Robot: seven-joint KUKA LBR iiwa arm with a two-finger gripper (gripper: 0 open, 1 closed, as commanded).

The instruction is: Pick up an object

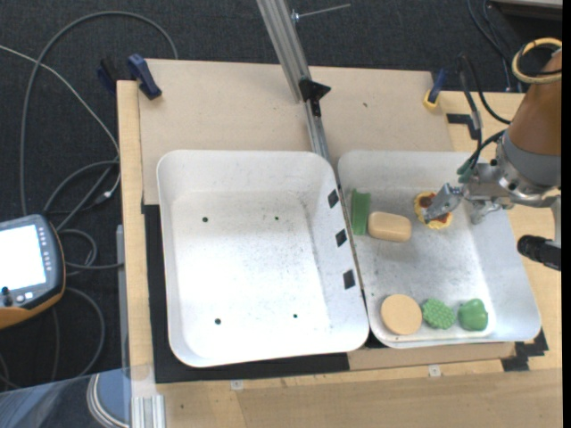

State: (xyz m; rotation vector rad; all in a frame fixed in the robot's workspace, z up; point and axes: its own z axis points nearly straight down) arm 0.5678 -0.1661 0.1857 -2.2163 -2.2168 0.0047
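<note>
Now the arm (pixel 533 141) reaches in from the right edge of the frame, and its hand (pixel 443 205) sits low over the upper middle of the right bin (pixel 500 266). The hand is right at a small yellow object (pixel 428 210), overlapping it, but whether it is clamped on that object or apart cannot be told from this angle. Just left of it lies a tan block (pixel 390 227), and beside that, against the bin's left wall, a green block (pixel 359 212). Along the bin's lower edge sit a tan disc (pixel 401 314), a green ridged piece (pixel 437 313) and a green lump (pixel 474 314) in a row, close together. The left bin (pixel 178 185) fills the middle of the frame on the bench (pixel 223 105).
</note>
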